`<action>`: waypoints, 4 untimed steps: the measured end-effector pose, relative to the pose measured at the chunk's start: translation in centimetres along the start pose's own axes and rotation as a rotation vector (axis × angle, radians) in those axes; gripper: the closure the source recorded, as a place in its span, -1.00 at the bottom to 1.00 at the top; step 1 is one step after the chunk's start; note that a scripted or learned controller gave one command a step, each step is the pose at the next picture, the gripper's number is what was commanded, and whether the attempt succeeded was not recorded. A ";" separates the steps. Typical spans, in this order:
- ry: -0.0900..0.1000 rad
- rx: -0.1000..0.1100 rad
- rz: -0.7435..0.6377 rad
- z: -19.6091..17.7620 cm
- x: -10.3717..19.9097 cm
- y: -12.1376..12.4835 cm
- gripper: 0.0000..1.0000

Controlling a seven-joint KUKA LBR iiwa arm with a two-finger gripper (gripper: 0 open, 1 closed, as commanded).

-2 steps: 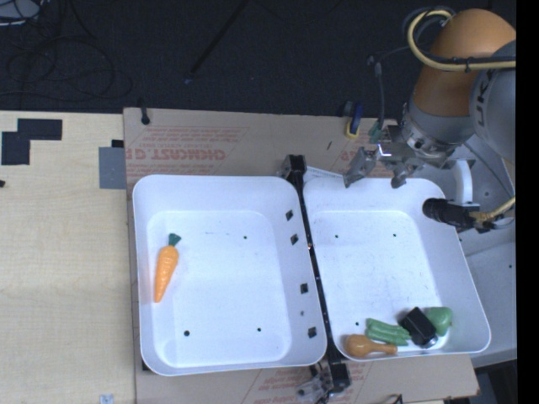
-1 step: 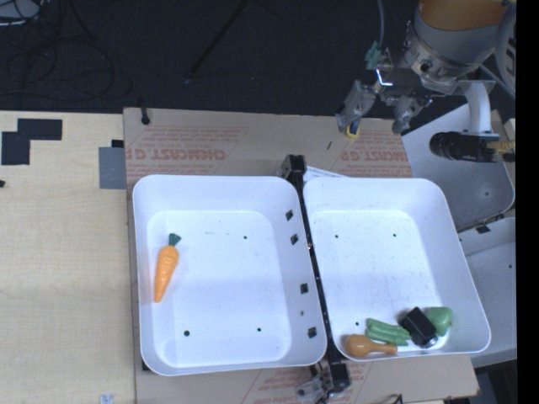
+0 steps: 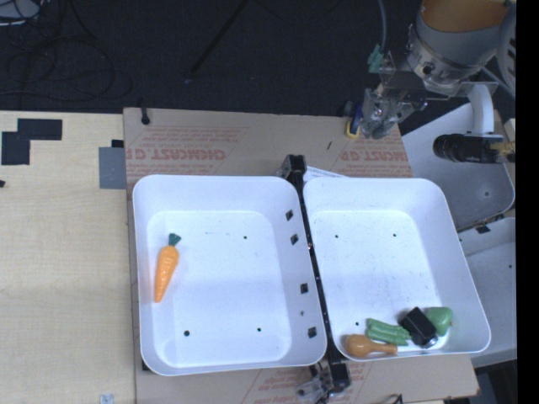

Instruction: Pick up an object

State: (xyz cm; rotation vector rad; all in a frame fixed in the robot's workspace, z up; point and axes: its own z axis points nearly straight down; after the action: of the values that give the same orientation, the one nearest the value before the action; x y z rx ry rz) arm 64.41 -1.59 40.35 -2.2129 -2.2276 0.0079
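An orange toy carrot [image 3: 165, 269] with a green top lies near the left wall of the left bin [image 3: 210, 196]. In the front right corner of the right bin [image 3: 379, 194] lie a green pod-shaped piece [image 3: 386, 332], a black block [image 3: 418, 326], a green rounded piece [image 3: 440, 316] and an orange-tan pear-like piece [image 3: 368, 346], all close together. My gripper [image 3: 378, 123] hangs high above the cardboard behind the right bin, far from all of them. Nothing shows between its fingers.
Both bins sit on a cardboard sheet [image 3: 219, 146] over a light wooden bench [image 3: 59, 251]. A black clip strip [image 3: 305, 259] joins the bins at the middle. Grey robot hardware [image 3: 472, 146] stands at the right behind the right bin.
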 end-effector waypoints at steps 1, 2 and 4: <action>0.002 0.007 0.012 8.0 -4.7 -4.6 1.00; 0.004 -0.005 -0.002 5.4 3.7 -2.8 1.00; -0.001 0.007 0.008 7.0 11.7 0.0 1.00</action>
State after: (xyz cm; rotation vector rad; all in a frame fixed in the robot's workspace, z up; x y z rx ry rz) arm 64.27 10.10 33.28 -2.2190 -2.2151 0.0164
